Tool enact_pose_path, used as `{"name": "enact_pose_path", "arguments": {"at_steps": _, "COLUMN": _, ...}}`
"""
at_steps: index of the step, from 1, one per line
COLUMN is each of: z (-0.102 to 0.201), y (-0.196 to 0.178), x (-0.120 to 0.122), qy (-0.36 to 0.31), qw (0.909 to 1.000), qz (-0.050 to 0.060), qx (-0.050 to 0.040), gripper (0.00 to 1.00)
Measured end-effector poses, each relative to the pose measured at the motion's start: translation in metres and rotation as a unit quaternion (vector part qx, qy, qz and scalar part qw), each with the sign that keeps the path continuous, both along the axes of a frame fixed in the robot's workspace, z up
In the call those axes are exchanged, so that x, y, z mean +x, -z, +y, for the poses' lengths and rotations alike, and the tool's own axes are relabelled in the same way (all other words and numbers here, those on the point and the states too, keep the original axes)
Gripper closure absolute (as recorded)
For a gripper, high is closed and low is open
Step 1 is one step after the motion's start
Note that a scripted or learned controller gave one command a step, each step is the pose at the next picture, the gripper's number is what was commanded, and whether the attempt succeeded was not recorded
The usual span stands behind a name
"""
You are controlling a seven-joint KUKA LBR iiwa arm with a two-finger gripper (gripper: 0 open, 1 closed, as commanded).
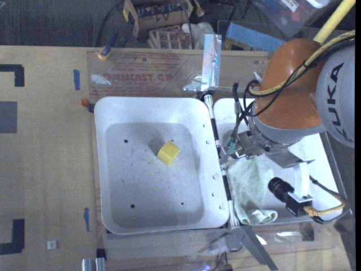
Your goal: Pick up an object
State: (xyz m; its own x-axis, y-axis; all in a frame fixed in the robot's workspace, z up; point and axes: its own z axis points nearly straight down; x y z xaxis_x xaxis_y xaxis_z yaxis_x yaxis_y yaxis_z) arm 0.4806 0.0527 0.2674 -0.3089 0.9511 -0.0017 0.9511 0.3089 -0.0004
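A small yellow block [168,152] lies near the middle of the left bin [113,123]. In the right bin [223,109] a crumpled pale cloth [251,188] covers the near part of the floor. My gripper [241,149] hangs low over the right bin's left side, just above the cloth's far edge and close to the wall between the bins. The grey and orange wrist [287,92] hides most of it. A small teal thing [229,145] shows right beside the gripper; what it is I cannot tell.
A black cylindrical part with a yellow cable [287,195] juts from the arm over the right bin's near corner. A clear upright bracket [210,61] stands behind the bins' shared wall. Crates and clutter sit beyond the bench's far edge.
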Motion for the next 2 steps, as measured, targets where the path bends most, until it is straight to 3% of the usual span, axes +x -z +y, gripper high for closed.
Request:
{"name": "enact_pose_path", "arguments": {"at_steps": 1, "z": 0.0355, "y": 0.0856, "x": -0.0019, "qy": 0.086, "qw": 0.9963, "qz": 0.003, "qx": 0.0000, "gripper": 1.00}}
{"name": "enact_pose_path", "arguments": {"at_steps": 2, "z": 0.0354, "y": 0.0856, "x": -0.0015, "qy": 0.086, "qw": 0.9963, "qz": 0.003, "qx": 0.0000, "gripper": 0.00}}
